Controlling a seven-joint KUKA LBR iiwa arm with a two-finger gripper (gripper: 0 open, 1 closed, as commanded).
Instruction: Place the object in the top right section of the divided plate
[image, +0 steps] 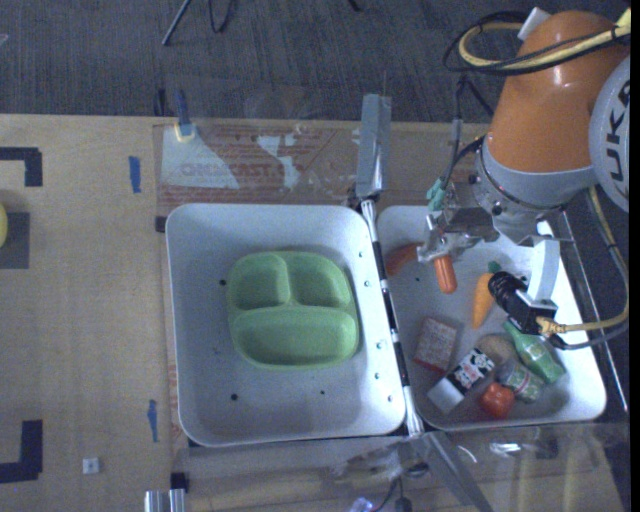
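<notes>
On the bench (80, 330) there are two shallow white bins side by side. The left bin (200, 400) holds a green divided plate (292, 308), which lies a little above the middle of this bin; it has two small sections at its 12 o'clock side and one big section at its 6 o'clock side, and all three look bare. The right bin (580, 400) holds several small toys. The arm (555, 100), grey with a wide orange part, comes in from 2 o'clock and its gripper (445, 255) hangs over the upper left part of the right bin. Between the fingers there is a small orange piece (445, 274), like a little carrot, which points down toward 6 o'clock; the fingers are narrow and closed around its upper end. Just at 9 o'clock of the gripper a reddish-brown piece (400, 259) lies near the left wall of the bin. At 4 o'clock of the gripper there is a second orange carrot (482, 300), and below the gripper a flat brown cracker (436, 343). Toward 5 o'clock lie a small black-and-white carton (462, 378), a red tomato (497, 400) and a green bottle (535, 358), close together. The held piece is well apart from the plate, with the walls of both bins between them.
</notes>
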